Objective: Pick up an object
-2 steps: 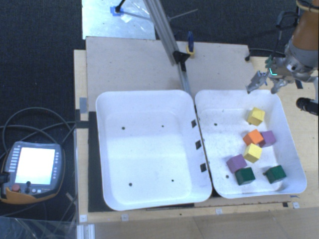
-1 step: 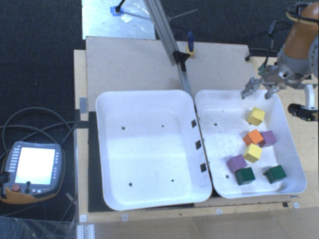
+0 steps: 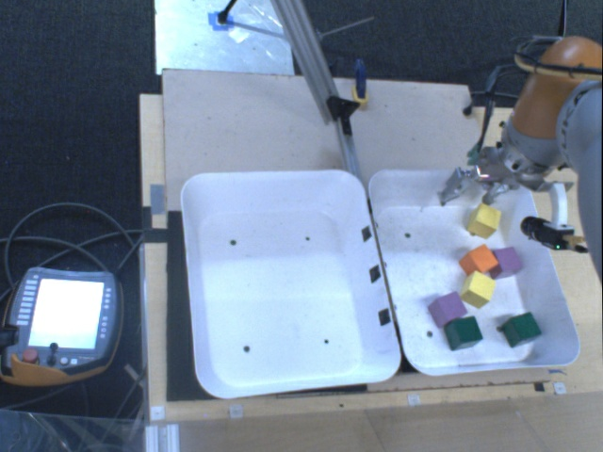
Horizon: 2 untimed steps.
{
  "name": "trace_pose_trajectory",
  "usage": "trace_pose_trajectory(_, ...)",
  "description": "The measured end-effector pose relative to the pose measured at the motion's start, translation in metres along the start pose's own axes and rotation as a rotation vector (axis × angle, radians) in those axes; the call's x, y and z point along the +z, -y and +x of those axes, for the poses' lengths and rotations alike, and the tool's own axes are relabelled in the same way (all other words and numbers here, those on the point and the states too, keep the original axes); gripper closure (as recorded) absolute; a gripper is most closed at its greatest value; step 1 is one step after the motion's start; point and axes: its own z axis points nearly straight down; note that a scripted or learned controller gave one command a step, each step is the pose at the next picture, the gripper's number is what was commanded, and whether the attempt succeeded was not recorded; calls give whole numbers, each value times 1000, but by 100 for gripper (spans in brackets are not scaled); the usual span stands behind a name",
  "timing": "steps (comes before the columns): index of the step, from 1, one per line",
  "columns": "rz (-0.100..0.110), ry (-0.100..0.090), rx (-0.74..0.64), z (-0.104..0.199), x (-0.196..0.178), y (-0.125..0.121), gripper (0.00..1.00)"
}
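Nearby, jaws [image 3: 468, 187] hover beside yellow block [image 3: 484, 221].

Dark carpet floor [image 3: 75, 83], wood bench [image 3: 245, 121], teach pendant [image 3: 58, 326] w/ cables left.

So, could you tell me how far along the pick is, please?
Nothing looks picked yet: all seven blocks lie in the right bin. In hand: the end effector is open at the bin's far edge, beside the upper yellow block. Left: closing on a block and lifting it.
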Motion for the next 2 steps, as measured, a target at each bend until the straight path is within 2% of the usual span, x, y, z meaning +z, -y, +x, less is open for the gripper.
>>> trace_pose_trajectory(1,-3,1,0,0,25,-1,0)
trace_pose_trajectory(2,-9,4,-3,0,12,-3,100)
